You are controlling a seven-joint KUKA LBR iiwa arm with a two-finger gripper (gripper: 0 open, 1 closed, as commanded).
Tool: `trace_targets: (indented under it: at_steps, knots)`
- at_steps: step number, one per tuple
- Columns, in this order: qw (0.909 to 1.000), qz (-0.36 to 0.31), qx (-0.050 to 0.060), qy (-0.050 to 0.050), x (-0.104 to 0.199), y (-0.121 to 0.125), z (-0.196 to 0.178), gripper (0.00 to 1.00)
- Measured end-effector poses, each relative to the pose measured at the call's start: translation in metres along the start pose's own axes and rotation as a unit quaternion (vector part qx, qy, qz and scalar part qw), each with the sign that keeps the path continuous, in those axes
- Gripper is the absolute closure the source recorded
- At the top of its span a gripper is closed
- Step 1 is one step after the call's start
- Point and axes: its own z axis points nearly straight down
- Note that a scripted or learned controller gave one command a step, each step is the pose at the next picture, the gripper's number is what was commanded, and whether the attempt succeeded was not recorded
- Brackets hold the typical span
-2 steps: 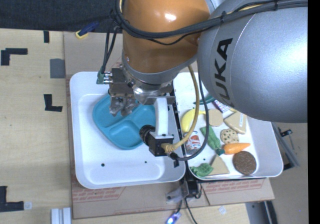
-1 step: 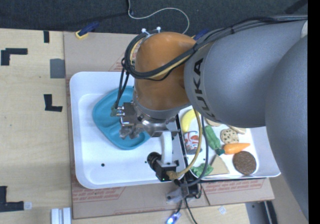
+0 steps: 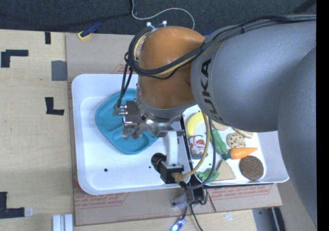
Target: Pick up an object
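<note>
Camera view: tan bench [image 3: 31, 137] with black marks, dark cloth beyond at the top, a cardboard sheet under two shallow white bins. Left bin [image 3: 90, 171] holding a blue dish-like object [image 3: 110, 117], lying flat toward the bin's upper middle, apparently soft-edged and shallow, rim raised, long axis running from upper left to lower right. Right bin [image 3: 275, 176] crowded with small play-food pieces: a yellow banana shape [image 3: 195, 122], an orange carrot [image 3: 242, 152], a brown round disc [image 3: 252, 167], a cookie [image 3: 235, 139], something green [image 3: 219, 143].

Arm [image 3: 257, 70] reaching in from the right, orange band [image 3: 164, 65] above the wrist, hanging over the seam between the bins. Gripper [image 3: 134, 128] pointed down at the right-hand part of the blue object, directly over it, seemingly touching or just above its surface. Hidden by the wrist's bulk, so spread or pinched: cannot tell. No sign of the object lifted off the bin floor. Likely the grasp step itself, with the blue piece straight below rather than off to a side.
</note>
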Motion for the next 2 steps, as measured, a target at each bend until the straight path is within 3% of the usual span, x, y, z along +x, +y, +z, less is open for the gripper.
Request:
trace_targets:
  at_steps: [1, 2]
  knots:
    - [1.0000, 0.006, -0.006, 0.000, -0.095, 0.010, -0.081, 1.00]
    - [0.9999, 0.002, -0.011, 0.001, -0.129, 0.000, -0.219, 1.00]
